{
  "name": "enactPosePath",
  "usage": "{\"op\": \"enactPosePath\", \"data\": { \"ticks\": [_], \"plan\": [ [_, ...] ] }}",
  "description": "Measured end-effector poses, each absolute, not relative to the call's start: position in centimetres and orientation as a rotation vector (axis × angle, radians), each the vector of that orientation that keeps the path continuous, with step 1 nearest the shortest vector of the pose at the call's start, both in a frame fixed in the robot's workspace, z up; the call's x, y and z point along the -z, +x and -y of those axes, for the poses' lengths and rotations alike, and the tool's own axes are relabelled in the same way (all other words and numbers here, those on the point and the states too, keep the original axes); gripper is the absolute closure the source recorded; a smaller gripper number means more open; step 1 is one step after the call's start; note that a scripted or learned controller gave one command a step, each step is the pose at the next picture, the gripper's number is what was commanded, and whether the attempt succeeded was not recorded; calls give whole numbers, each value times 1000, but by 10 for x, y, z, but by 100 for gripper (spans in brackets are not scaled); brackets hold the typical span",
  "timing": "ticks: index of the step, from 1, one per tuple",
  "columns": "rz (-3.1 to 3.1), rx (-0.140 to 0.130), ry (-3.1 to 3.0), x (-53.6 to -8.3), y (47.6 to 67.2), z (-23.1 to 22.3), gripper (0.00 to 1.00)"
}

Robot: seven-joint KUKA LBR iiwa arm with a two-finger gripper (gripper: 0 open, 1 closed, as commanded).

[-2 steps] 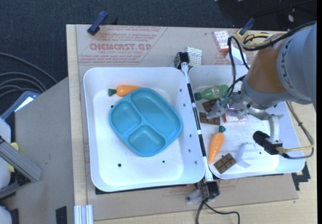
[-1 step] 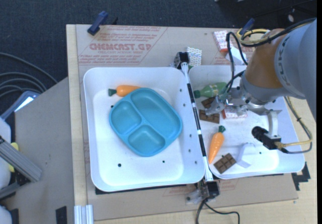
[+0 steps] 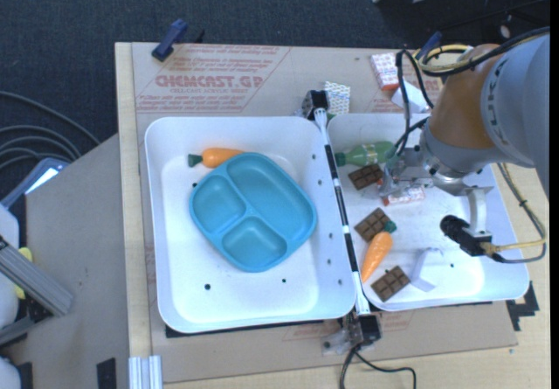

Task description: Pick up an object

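Lower the pincer (image 3: 403,186) straight onto the small red-and-white flat packet (image 3: 403,197) just beneath (finger state: cannot tell), clear of the brown chocolate bar (image 3: 364,176) beside it, then close.

Smooth, glossy plastic is seen in the blue divided plate (image 3: 251,211) and white bins (image 3: 170,291); the worktop (image 3: 131,204) looks matt wood.

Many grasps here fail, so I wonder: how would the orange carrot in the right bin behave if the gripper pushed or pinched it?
The carrot looks rounded and tapered, so a push would probably roll or swing it. Its smooth, plastic-looking skin might slip from a pinch. It lies close to a chocolate piece, which may get nudged.
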State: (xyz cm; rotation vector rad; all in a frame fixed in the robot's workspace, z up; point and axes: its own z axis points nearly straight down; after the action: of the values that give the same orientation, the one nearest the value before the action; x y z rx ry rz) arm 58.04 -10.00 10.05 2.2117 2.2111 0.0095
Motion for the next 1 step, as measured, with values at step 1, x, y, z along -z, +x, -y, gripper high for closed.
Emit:
{"op": "enactPosePath", "data": {
  "ticks": [1],
  "plan": [
    [-2211, -9, 2212, -100, 580, 100, 0]
  ]
}}
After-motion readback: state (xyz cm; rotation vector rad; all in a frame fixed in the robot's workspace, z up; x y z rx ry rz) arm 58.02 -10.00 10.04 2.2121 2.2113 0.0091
